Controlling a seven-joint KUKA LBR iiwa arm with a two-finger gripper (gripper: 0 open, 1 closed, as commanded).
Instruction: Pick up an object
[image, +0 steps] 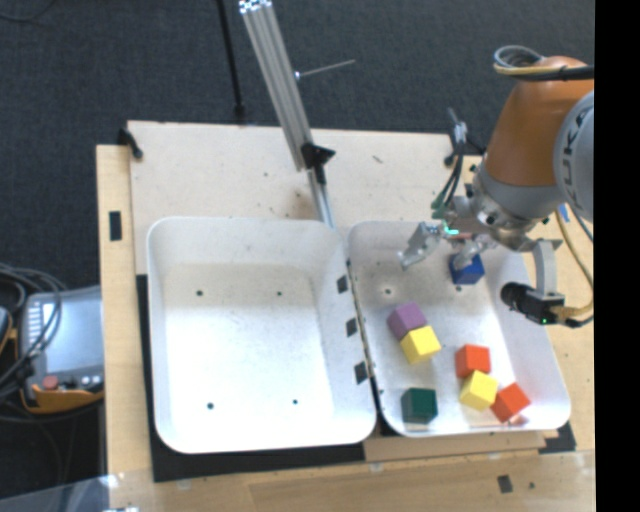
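Desk (200, 170): pale board top carrying two shallow white bins side by side.

Left bin (160, 300): sits toward the desk's left and near edges; speckled floor.

Right bin (545, 345): touches the left bin along their shared rim, toward the desk's right and near edges; holds all the blocks.

Arm (530, 130): grey with orange band, reaching in over the desk's far right corner and the right bin's far end.

Tool (440, 243): hangs over the right bin's far end, one finger jutting toward the shared rim; whether it is open or closed I cannot tell.

Blue block (466, 268): right bin, far end, just beside the tool; grip not confirmed.

Purple block (406, 320): mid bin, near the shared rim.

Yellow block (421, 344): touching the purple block's near side.

Orange block (473, 359): mid bin, toward the right wall.

Second yellow block (479, 390): just nearer than the orange block.

Red-orange block (511, 401): near right corner, beside the second yellow block.

Green block (419, 405): near edge, close to the shared rim.
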